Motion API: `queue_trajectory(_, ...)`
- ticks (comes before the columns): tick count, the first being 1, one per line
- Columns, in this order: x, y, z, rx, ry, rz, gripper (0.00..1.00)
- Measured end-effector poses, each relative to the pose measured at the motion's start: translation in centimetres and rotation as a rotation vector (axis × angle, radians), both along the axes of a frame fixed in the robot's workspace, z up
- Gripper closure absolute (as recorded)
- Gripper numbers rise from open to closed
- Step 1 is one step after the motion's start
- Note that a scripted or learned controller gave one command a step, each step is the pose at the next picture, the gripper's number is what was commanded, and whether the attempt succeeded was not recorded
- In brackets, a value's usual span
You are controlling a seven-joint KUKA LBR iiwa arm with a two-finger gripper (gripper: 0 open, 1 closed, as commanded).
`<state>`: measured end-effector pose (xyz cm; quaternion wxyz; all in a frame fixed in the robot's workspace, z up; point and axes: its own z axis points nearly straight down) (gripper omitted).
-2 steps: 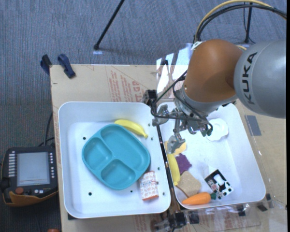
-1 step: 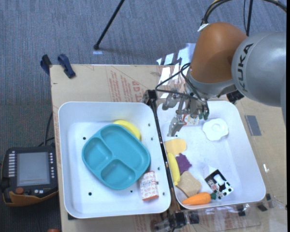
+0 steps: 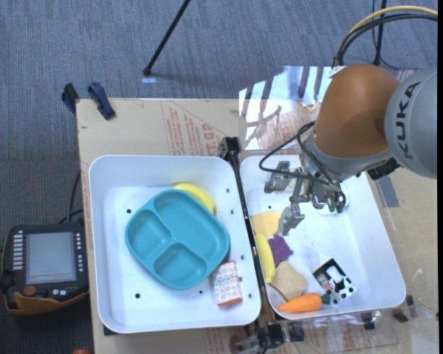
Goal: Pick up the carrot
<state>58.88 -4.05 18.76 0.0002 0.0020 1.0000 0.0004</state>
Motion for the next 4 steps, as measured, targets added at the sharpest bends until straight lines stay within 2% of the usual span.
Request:
queue_trajectory(1,-6.5,-4.0,-9.7,0.002,-0.002,-0.211,0.0)
queue_trajectory(2,-3.2,0.9,0.5,0.004,-0.011,-0.346,0.0)
queue_trajectory(3,2.4,-0.7,0.0,0.0,0.0,-0.634,0.0)
queue_trajectory(4,-7.0,2.2,-0.1,0.0,0.003,-0.595,0.0)
